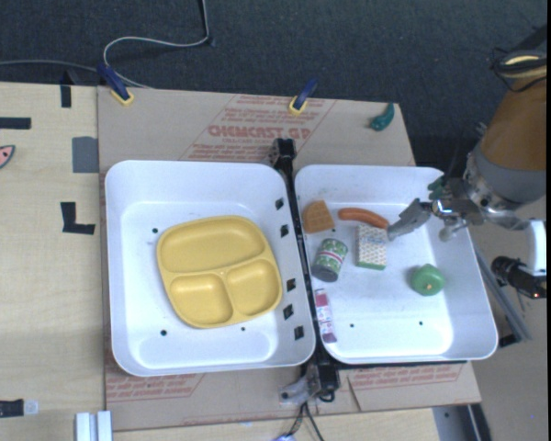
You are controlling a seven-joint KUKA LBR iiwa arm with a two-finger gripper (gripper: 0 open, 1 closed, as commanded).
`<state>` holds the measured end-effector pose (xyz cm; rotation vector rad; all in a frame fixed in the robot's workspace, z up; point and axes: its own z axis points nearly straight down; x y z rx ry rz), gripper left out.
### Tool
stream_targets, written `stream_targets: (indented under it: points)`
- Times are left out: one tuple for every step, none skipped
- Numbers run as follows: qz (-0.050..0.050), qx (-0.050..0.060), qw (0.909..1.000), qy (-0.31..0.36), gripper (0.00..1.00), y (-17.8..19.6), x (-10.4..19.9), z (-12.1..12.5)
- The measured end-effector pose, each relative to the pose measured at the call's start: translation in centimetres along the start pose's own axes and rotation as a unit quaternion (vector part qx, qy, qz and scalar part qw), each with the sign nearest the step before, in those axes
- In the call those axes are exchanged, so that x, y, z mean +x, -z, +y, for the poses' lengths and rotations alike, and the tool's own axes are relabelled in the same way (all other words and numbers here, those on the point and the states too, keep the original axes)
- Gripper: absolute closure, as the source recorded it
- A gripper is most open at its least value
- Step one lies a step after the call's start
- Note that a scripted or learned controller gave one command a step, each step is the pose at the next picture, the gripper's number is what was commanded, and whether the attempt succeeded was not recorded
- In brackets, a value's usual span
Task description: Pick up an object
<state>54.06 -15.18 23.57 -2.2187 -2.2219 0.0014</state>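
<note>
You had fingers (402,225) over right bin (459,333), state unreadable (blurred). Nearest pick: patterned block (372,247), just below-left of tips, long axis up-down. Sausage (362,216) lay left.

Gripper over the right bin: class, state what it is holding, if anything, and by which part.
Nothing is held. The gripper hovers above the checkered sponge with nothing between its fingers.

Dark carpet (349,26) beyond a cardboard-topped bench (248,131).
</note>
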Motion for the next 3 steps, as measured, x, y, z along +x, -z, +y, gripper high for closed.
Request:
stream_targets:
  points:
    - [0.001,0.002,1.0000,0.000,0.00,-13.4,0.5,2.7]
    - [0.001,0.001,1.0000,0.000,1.00,-12.3,0.5,2.8]
    - [0.000,-0.002,1.0000,0.000,1.00,0.2,6.3,2.6]
